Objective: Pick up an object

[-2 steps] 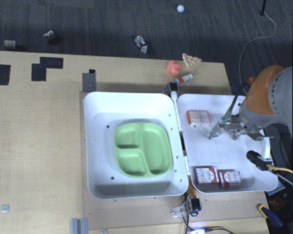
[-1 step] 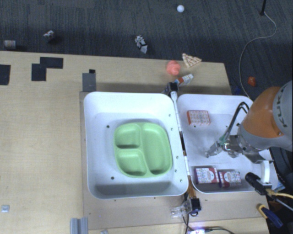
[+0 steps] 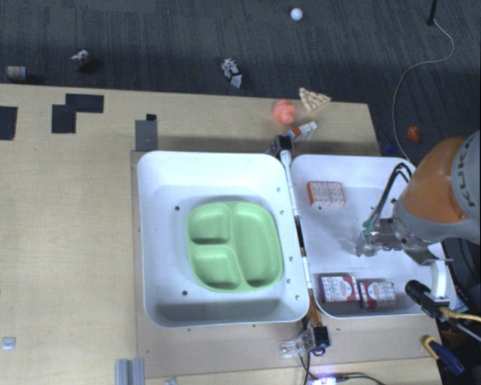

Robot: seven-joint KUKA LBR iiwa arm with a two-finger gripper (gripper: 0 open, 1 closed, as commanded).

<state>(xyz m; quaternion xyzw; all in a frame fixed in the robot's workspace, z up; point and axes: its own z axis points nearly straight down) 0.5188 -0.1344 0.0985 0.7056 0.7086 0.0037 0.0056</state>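
Nearest the camera, at the front edge of the bench [image 3: 68,248], a small clear clip-like part [image 3: 297,347] and a black connector [image 3: 321,336] sat just ahead of the gap between the bins. The right bin [image 3: 342,225] held a dark red and white packet [image 3: 355,290] lying flat against its front wall, long axis running left-right. The gripper [image 3: 367,246] hung over the middle of that bin, above bare white floor, behind the packet and apart from it; the arm [image 3: 443,197] came in from the right, orange band above the wrist. Claw state could not be told: the tip was small and blurred, and nothing could be seen caught in it. Further back in the same bin a small pink and white box [image 3: 325,194] lay near the left wall, well apart from the gripper. The left bin [image 3: 158,225] carried a green three-compartment tray [image 3: 235,246], roughly centred, flat on the floor. Beyond the bins, on the bench's far edge, sat a pink ball [image 3: 284,111], a tan wedge-shaped item [image 3: 314,98] just beside it, and a small red and white tube [image 3: 304,131] near the bins' back corner. Farthest out, on the dark carpet [image 3: 188,37], lay a white ball [image 3: 296,13] and a small black and white scrap [image 3: 232,72].
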